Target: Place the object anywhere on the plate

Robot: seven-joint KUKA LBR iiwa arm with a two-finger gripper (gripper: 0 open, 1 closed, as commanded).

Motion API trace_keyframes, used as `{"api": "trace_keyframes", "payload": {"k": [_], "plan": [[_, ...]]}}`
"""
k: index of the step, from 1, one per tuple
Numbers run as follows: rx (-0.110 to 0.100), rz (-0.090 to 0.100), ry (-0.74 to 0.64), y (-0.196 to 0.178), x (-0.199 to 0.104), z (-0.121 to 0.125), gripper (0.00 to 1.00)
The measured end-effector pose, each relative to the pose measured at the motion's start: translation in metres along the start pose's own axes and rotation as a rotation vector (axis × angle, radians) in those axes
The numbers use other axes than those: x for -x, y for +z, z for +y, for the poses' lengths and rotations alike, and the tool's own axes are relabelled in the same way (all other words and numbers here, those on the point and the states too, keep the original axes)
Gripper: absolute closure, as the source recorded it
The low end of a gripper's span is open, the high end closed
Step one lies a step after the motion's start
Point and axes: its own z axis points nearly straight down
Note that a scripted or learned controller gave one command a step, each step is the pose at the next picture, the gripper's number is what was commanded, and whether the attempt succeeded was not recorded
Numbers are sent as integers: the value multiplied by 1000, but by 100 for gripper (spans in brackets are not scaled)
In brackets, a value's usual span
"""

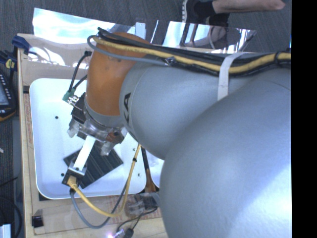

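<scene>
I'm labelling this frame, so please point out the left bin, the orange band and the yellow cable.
Left bin (47, 133), camera view, bare white floor near its left wall.
Orange band (106, 81), camera view, middle of the orange section above the wrist.
Yellow cable (130, 175), camera view, on the stretch hanging below the arm.

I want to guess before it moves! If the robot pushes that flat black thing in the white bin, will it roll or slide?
Probably slide: the black thing lies flat on the bin floor, with straight edges, so rolling looks unlikely. Its ridged top may give some grip. It looks thin, maybe light.
</scene>
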Motion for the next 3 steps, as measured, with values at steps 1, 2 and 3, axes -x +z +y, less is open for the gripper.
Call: {"api": "trace_keyframes", "payload": {"k": [1, 2, 3], "plan": [[2, 5, -78, -81, 6, 33, 100], [0, 0, -286, -18, 40, 29, 100], [-1, -1, -275, 29, -24, -6, 100]]}}
